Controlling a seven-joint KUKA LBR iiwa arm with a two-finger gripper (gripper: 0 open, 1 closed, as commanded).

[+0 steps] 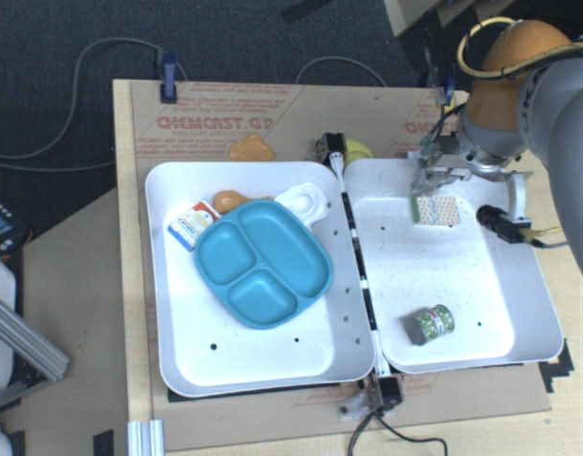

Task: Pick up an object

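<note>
Nearest, a small can (431, 324) lies untouched; the fingers (436, 186) hover at a patterned sponge (436, 210), grip unclear, nothing lifted yet.

Bench with two white bins

The bench (140, 255) is topped by a brown printed board. On it sit the left bin (178, 350) and right bin (519, 321), side by side and touching. An orange object (251, 147) lies beyond the left bin, a yellow one (358, 150) near the bins' far junction.

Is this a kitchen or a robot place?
Probably a robot lab, not a kitchen. A grey arm reaches over two white bins on a bench, cables trail across the floor, and the blue tray looks like a practice toy.
</note>
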